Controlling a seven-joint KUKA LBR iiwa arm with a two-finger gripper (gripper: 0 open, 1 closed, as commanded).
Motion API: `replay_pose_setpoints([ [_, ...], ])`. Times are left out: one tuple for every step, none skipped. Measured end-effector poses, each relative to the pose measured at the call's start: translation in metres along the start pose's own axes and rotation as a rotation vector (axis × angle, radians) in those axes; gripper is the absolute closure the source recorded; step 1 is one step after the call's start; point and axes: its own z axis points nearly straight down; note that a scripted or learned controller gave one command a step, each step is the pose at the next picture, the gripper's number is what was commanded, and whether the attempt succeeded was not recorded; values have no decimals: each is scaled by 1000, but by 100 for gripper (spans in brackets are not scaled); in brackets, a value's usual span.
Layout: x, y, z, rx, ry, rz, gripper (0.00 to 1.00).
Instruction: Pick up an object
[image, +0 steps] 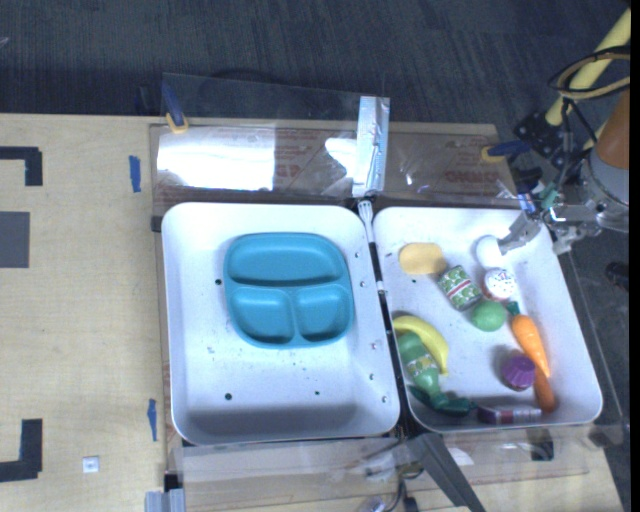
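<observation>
I see my claw (522, 232) over the right bin's (580, 330) far corner, beside a white ball (487, 249); I cannot tell its grip state.

Overhead light is glaring off the clear sheet (270, 155) behind the bins (190, 380); everything is looking slightly soft and dim.
</observation>
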Motion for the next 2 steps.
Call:
replay_pose_setpoints([
  [-3, -36, 96, -9, 11, -29, 0],
  [-4, -69, 105, -12, 11, -141, 0],
])
